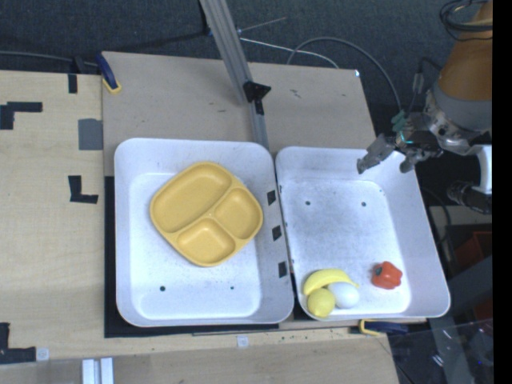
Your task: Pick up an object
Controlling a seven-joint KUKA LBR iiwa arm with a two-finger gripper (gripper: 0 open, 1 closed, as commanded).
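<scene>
We take the right bin (416,238) as our landmark. Inside it, along its near edge, we see a small cluster: a banana (328,279) curved over a yellow lemon (321,302), with a white egg (346,295) touching both on their right. Just beside that cluster, further right and near the bin's near right corner, sits a red pepper (387,275) with a small green stem, apart from the egg. The rest of the bin floor is speckled white.

The gripper (392,159) hangs over the far right corner of the right bin, well apart from the fruit. We see its two dark fingers spread, one pointing left over the bin's far rim and one on the right, with nothing between them. The arm's orange band (468,70) shows beyond the bin's far right corner.

Left of the right bin, touching it along a shared edge, is the left bin (128,214). It holds a yellow divided plate (206,213) with three compartments, lying flat toward the bin's far side.

Beyond the seam between the bins, a grey metal pole (228,38) slants up across the bench (320,102). A thin cable (336,46) loops over the bench beyond the right bin.
</scene>
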